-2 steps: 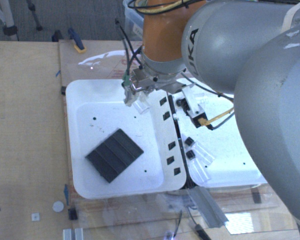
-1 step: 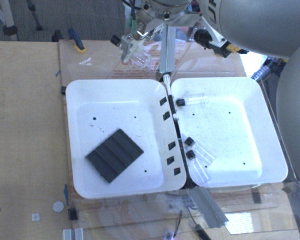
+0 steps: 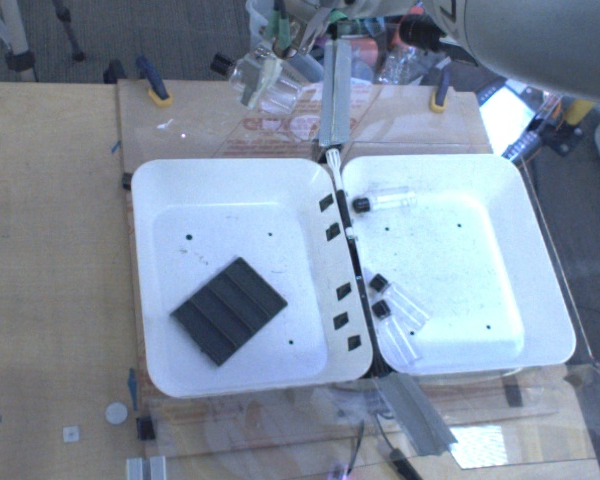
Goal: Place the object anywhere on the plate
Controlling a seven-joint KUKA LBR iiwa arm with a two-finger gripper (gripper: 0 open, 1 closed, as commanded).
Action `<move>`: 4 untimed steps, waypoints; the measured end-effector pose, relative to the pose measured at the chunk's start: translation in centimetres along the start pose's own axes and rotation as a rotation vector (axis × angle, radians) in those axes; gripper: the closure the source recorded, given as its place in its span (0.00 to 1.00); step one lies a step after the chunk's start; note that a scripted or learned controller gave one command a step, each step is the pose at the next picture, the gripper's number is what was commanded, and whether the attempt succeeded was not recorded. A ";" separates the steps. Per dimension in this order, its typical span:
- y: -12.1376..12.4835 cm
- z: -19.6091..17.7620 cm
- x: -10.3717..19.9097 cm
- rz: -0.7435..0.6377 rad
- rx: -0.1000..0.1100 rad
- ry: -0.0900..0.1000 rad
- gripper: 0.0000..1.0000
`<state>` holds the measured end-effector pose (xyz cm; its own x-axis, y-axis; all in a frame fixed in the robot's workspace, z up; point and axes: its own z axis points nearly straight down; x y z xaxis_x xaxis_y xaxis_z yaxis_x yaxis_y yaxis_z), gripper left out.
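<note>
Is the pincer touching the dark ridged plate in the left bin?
Apart. The camera view shows the pincer high at the top edge, beyond the bins, while the dark ridged plate lies flat in the left bin, with white bin floor between them.

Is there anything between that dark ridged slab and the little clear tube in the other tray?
Camera view: between the dark ridged slab and clear tube lie bare white floor and the trays' adjoining rims with black clips.

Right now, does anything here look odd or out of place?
The dark ridged plate lies askew in the left bin, turned diagonally to the walls. In the right bin, clear tubes with black caps lie scattered near the divider. The gripper hangs beyond the bins, holding something clear.
</note>
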<state>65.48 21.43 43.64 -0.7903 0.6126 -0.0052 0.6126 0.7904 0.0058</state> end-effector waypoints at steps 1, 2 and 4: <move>1.2 0.0 0.2 -0.215 0.000 0.000 1.00; 0.7 0.0 1.0 -0.385 0.004 0.005 1.00; 1.0 -0.1 0.6 -0.915 -0.002 0.002 1.00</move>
<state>65.57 22.56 43.69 -0.9675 -0.2529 -0.0071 -0.2529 0.9675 0.0016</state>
